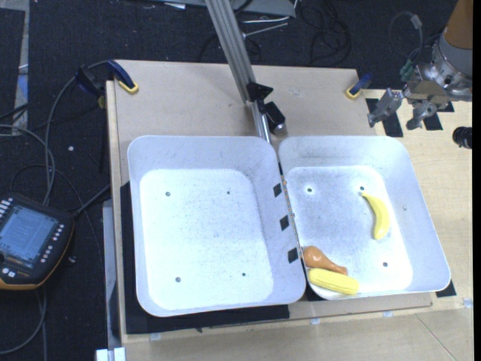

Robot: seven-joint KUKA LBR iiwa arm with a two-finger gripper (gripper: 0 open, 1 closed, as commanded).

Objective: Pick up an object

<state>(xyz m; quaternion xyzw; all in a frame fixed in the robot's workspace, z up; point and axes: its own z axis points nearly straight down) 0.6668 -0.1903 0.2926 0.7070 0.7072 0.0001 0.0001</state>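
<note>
A yellow banana (377,215) lies in the right bin (391,156), toward its right side. At that bin's front left corner an orange drumstick-shaped toy (322,259) rests beside a yellow corn cob (334,281). My gripper (406,110) hangs at the upper right, above the bench beyond the right bin's far right corner, well clear of all three objects. Its two fingers stand apart with nothing between them.
The left bin (150,164) sits beside the right one. A slanted metal pole (234,43) rises from the bench behind the bins' join. Yellow clamps (128,86) mark the bench's back corners. A teach pendant (26,239) lies off the bench at left.
</note>
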